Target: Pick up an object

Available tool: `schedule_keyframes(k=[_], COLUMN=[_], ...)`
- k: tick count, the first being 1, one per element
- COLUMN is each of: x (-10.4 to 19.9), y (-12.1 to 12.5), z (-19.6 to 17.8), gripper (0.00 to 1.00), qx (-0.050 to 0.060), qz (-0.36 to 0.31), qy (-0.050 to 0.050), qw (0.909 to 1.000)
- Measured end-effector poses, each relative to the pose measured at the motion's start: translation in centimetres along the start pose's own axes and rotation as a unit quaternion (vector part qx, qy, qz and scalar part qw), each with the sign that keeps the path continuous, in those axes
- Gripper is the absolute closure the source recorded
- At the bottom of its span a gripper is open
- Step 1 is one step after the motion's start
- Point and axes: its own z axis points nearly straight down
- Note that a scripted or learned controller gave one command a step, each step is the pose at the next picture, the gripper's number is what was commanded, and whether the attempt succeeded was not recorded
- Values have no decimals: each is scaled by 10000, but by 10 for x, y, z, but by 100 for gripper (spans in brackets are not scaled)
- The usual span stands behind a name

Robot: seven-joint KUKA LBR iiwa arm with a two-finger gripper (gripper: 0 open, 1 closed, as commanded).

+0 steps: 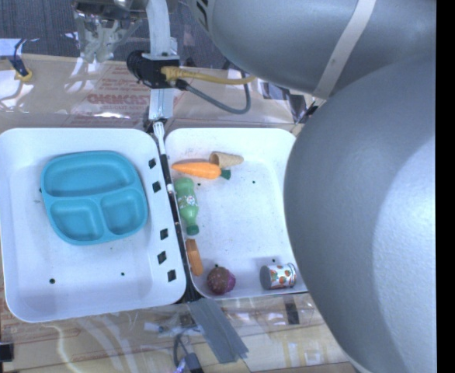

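In the right bin (243, 224) lie an orange carrot (198, 170), a tan cone-shaped piece (226, 160), a green bottle (186, 204), a small orange piece (194, 256), a dark red round fruit (220, 280) and a small printed can (277, 275). My gripper (95, 41) hangs high at the top left, beyond the far edge of the left bin (18, 231) and far from every object. Nothing shows in it. The bulky grey arm (352, 169) covers the right part of the right bin.
A blue divided plate (95, 196) rests in the left bin. The ridge between the bins (169, 224) carries black clips. A yellow cable and a black fitting (158, 68) hang near the far bench edge. Grey tape (216, 329) lies on the near bench.
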Motion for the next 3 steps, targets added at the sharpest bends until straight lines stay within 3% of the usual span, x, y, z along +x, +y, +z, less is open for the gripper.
schedule_keyframes(k=[1,2,3], x=[-86,3,0], y=[0,-22,0], z=[-1,-1,0], gripper=[100,100,100], qx=[14,8,0], qz=[37,-23,2], qy=[1,16,-2], qw=[10000,10000,10000])
